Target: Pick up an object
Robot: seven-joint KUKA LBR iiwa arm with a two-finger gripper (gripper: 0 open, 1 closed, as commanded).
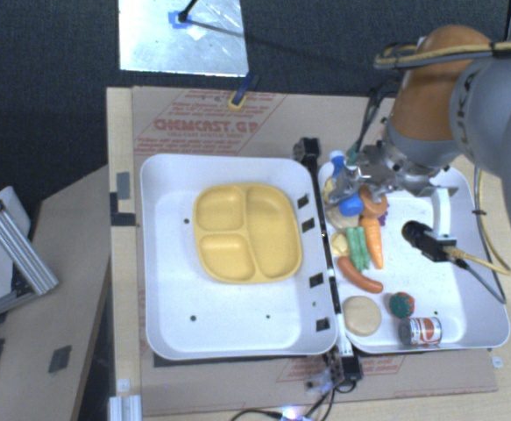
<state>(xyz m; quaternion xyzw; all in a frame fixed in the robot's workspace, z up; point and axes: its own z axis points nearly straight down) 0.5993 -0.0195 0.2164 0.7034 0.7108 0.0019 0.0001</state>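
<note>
Gripper (350, 182) low in the right bin's (474, 261) far-left corner — its grip state impossible to tell, blue toy (350, 206) just below it, carrot (373, 239) and green bean pod (358, 246) nearer the camera — yellow divided plate (244, 232) well left.

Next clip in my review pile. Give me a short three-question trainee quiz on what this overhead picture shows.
1. True or false: the yellow divided plate lies in the left bin.
2. Which lies nearest the gripper? A) the can B) the blue piece C) the round cookie
3. Fill in: the carrot lies beside a ____ bean pod.

Key: 1 true; 2 B; 3 green.
</note>
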